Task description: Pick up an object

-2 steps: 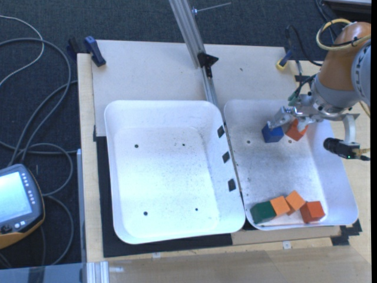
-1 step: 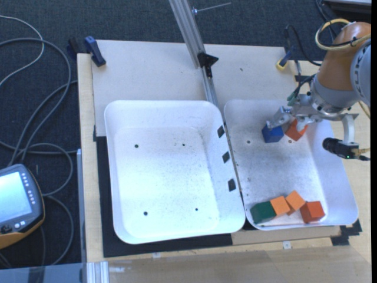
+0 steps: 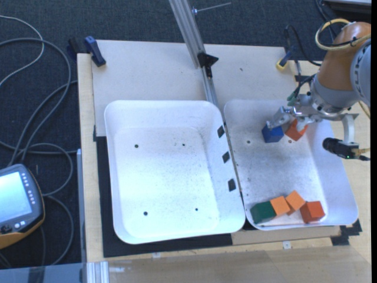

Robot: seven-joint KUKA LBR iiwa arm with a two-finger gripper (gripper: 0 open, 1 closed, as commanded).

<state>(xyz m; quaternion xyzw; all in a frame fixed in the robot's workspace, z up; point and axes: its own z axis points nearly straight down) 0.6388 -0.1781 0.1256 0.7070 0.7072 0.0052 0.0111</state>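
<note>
The grey arm [image 3: 344, 69] reaches in from the right side of the scene, its orange band at the far right just above the wrist. The wrist bends downward and leftward, carrying the two-finger gripper [image 3: 285, 125] low over the far part of the right side. How its fingers stand cannot be made out from above.

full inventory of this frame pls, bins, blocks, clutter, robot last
Shallow white plastic bins: 2, white, side by side on the bench; left bin, right bin.
Blue cube block: 1, blue, right bin, upper part, by the gripper.
Orange-red block: 1, right bin, beside the blue one.
Green block: 1, right bin, near edge.
Orange blocks: 2, right of green.
Red-orange block: 1, row's right end.
Blue clamp: 1, bench's far-left corner.
Handheld pendant: 1, grey-orange, floor left.
Gripper: 1, over the right bin.
</note>
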